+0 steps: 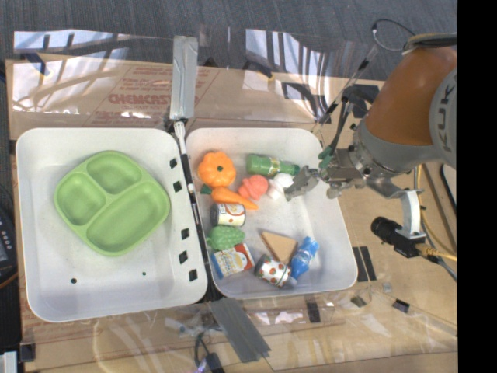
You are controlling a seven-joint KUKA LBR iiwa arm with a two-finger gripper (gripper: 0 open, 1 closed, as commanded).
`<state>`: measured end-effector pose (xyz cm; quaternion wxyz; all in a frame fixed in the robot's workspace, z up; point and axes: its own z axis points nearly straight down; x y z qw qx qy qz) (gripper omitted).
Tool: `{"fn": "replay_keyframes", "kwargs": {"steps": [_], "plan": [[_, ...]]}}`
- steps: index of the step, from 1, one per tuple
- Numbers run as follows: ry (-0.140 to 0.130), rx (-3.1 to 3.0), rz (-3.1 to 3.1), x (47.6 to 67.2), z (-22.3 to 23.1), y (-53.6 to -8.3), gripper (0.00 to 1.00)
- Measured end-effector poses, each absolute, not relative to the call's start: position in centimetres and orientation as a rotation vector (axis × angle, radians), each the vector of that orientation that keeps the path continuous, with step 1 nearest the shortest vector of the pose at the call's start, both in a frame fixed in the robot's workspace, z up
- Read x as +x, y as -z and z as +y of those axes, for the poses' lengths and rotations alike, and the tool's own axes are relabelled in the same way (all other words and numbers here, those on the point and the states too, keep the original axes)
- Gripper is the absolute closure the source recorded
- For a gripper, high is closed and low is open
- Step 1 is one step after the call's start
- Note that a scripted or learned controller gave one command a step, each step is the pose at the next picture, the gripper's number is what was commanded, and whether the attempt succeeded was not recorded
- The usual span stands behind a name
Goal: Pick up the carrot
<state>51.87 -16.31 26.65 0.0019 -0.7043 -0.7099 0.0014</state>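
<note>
Two matt white plastic bins (334, 231) are sitting on brown cardboard (101, 92) — glossy clear film (287, 64) is catching light behind them; the green plate (112, 202) is showing smooth, satin plastic.

Carrot (233, 197): small orange toy, tapered, lying flat on the floor of the right bin (330, 231), in that bin's left half near the divider wall. Long axis runs roughly left-right with a slight tilt, thick end toward the left, pointed tip toward the right and a bit lower. Sits just below the orange pumpkin (216, 169), touching or nearly touching it, just left of the pink item (254, 187), above the small can (230, 215); nothing on top of it.
</note>
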Motion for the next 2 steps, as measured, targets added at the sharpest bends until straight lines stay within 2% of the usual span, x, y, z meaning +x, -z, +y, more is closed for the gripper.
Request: {"fn": "replay_keyframes", "kwargs": {"steps": [1, 2], "plan": [[-0.001, -2.282, -2.160, 52.0, -18.3, -35.8, 0.00], [-0.007, -2.047, -2.376, 57.0, -11.1, -22.6, 0.00]]}}
